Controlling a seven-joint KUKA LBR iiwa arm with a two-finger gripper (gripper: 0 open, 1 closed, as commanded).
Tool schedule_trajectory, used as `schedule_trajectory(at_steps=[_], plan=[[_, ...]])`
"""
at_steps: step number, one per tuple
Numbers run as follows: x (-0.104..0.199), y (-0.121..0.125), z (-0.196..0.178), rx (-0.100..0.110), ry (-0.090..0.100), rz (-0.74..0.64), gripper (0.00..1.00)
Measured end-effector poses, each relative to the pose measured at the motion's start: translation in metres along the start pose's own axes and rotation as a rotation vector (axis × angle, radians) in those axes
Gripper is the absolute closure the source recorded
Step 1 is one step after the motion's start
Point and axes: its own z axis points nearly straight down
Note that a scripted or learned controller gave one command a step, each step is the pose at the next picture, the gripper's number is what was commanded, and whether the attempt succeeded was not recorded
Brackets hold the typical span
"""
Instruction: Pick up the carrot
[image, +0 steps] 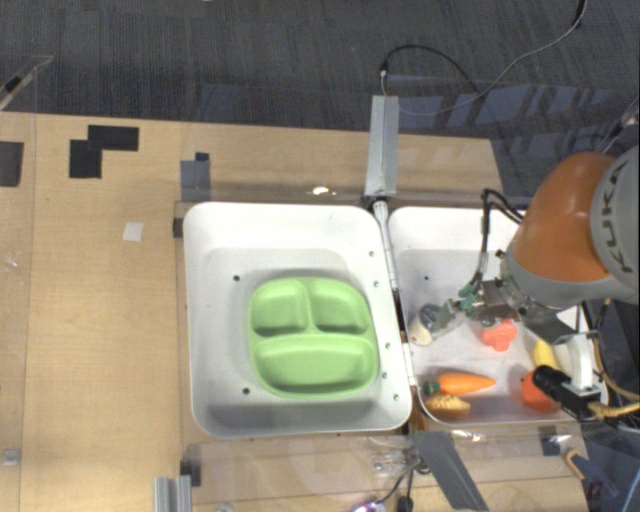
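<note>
Nearest, the carrot (463, 383) lies against the right bin's (440, 235) near wall, just short of the gripper (440, 318), fingers apparently spread, grasping nothing.

From my feed I see a pale wooden tabletop (90, 330) under even light, with black square markers (100, 148) stuck near its far left corner. Beyond its far edge runs dark grey carpet (220, 55), and a black cable (470, 75) loops across it. A grey metal bracket (382, 145) stands at the tabletop's far edge.
</note>
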Motion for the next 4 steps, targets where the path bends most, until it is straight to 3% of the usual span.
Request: schedule_trajectory(at_steps=[1, 2, 3, 4], plan=[[-0.008, 0.026, -0.030, 0.001, 0.000, -0.122, 0.00], [0.021, 0.011, -0.094, -0.001, 0.000, -0.119, 0.00], [-0.012, -0.015, -0.022, 0.002, 0.000, -0.043, 0.00], [-0.037, -0.020, 0.060, 0.005, 0.000, 0.283, 0.00]])
